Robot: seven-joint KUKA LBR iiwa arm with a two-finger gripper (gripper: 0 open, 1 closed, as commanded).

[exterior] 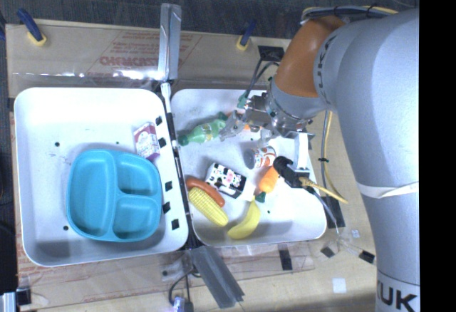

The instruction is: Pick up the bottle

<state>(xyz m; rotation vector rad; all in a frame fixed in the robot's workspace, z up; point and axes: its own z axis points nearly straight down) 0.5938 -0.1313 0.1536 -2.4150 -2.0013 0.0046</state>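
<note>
White right bin [313, 225]: green bottle [203, 132] by far-left wall, my gripper [246, 122] beside it, finger state unclear.

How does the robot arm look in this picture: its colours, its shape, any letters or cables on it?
The arm is thick, rounded and light grey, with an orange band above the wrist. Dark letters "KU" show near its base. A small metal claw sits at its tip, and thin cables run beside the wrist.
</note>
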